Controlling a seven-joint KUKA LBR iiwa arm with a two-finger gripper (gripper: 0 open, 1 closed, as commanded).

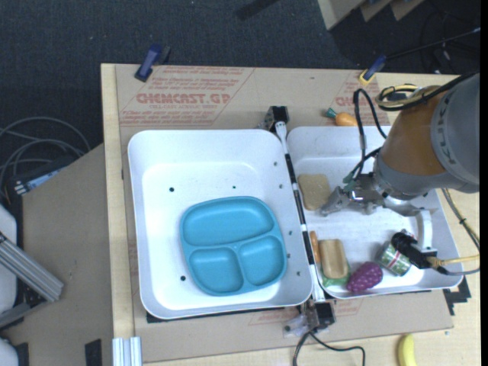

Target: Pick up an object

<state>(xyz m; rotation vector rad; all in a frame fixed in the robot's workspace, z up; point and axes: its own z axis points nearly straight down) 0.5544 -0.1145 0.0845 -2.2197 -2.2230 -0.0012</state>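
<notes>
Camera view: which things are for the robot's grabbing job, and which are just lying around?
For the job: gripper, tan block, tan slice, purple grapes.
Lying about: blue plate, blue clamp, floor cables.

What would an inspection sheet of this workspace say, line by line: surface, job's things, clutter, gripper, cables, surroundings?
Surface: brown printed board bearing left bin and right bin.
Job's things: in the right bin, a tan square, a bread-like block, purple grapes, a small green-labelled can.
Clutter: blue divided plate in the left bin; orange item on the board behind the right bin.
Gripper: gripper low over the right bin beside the tan square; nothing seen in it.
Cables: loose cables on the floor, left; black lead at front edge.
Surroundings: dark carpet; blue clamp at the board's far corner; yellow item in front.
</notes>
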